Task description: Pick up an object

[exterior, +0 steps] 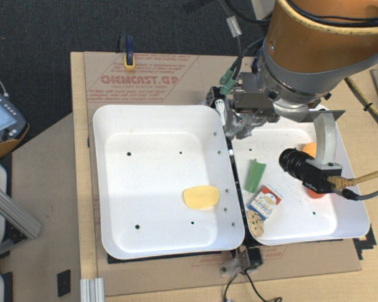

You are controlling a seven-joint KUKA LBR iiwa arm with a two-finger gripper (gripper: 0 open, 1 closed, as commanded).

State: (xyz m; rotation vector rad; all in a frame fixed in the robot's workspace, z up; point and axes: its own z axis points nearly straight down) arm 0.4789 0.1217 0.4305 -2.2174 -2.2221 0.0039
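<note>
The arm [321, 36] reaches in from the right and hangs over the far part of the right bin [346, 222], with its gripper [239, 126] low at that bin's far left corner, close to the wall shared with the left bin [107, 168]. Whether it is wide or narrow I cannot tell (the wrist hides that end). Nearest to it lies a green block [256, 175], a little nearer the camera and slightly right, apart from it. Nearer still sits a small snack packet [264, 202] with a cookie [256, 223] beside it. An orange ball [310, 151] lies further right, partly behind a black fitting [305, 168]. In the left bin a yellow piece [201, 197] rests near the shared wall, well apart from the gripper.
</note>
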